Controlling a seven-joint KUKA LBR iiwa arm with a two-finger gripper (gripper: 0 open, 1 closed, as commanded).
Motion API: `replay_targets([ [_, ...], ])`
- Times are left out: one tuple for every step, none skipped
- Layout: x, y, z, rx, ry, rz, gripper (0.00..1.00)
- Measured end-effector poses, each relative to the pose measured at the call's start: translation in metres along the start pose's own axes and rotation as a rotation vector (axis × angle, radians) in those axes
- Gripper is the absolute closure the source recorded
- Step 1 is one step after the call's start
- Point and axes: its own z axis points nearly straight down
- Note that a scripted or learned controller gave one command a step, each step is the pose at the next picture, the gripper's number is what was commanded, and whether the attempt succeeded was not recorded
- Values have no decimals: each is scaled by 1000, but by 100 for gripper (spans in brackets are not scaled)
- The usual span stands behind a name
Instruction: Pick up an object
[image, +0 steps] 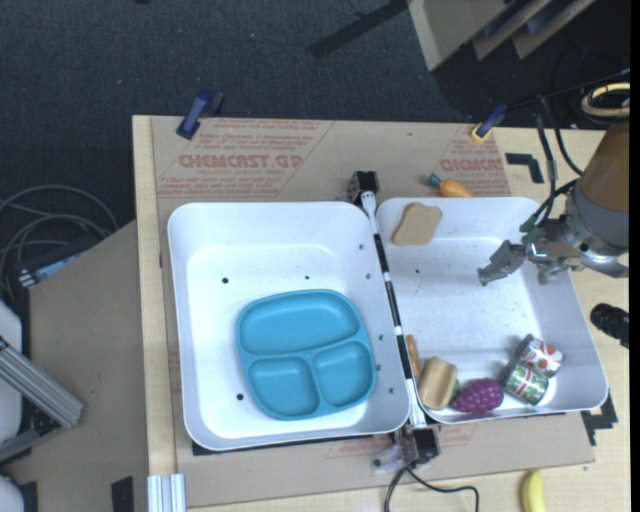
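Observation:
In the right bin (470, 300) lie a tan slice of bread (416, 223) at the far left corner, a small bread roll (437, 381), a purple bunch of grapes (479, 396) and a red, white and green can (531, 371) along the near edge. My gripper (512, 262) hangs over the right part of that bin, above bare floor, well apart from the can and the bread. Its dark fingers (496, 267) point left and nothing sits between them.
The left bin (200, 300) holds a blue compartment tray (305, 351). An orange carrot-like item (452, 186) lies on the cardboard behind the right bin. A yellow object (532, 490) sits at the bench's front right. Cables run at the right.

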Motion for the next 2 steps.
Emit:
replay_targets([
  [-74,-1,13,-1,-3,1,0],
  [-53,110,104,2,1,-1,0],
])
